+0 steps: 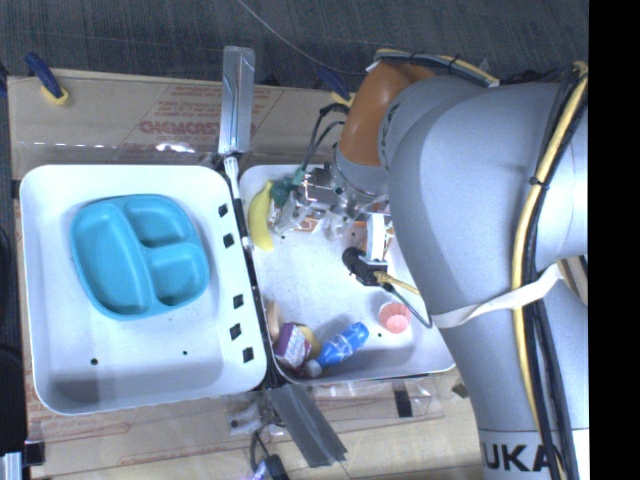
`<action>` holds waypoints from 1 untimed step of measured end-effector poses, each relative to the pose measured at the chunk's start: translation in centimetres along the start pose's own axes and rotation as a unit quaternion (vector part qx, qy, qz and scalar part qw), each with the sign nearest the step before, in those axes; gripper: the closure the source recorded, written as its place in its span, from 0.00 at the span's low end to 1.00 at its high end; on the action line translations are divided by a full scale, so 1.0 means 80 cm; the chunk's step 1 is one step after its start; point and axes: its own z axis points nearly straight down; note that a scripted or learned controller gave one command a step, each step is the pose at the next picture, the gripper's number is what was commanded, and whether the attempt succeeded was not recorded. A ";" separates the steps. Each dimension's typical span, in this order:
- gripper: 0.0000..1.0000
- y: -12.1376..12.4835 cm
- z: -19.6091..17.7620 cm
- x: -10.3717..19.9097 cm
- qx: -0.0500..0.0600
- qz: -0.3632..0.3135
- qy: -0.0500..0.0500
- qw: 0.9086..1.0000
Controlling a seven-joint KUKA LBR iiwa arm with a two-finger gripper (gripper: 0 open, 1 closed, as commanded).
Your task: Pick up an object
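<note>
My gripper (298, 204) reaches down into the far left part of the right bin (320, 286), close beside a yellow banana (261, 218) that lies against the bin's left wall. A small green thing (284, 184) shows at the gripper's tip, and whether it is held is unclear. Along the bin's near edge lie a purple packet (292, 343), a blue bottle (343, 342) and a small pink cup (396, 317). The big grey arm hides the right side of this bin.
The left bin (60, 358) holds a light blue divided plate (140, 253). A raised divider with black clips (236, 268) separates the two bins. A tan object (271, 317) lies by the right bin's left wall.
</note>
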 end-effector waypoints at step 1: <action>0.00 -0.001 0.002 0.001 0.004 0.039 0.003 0.999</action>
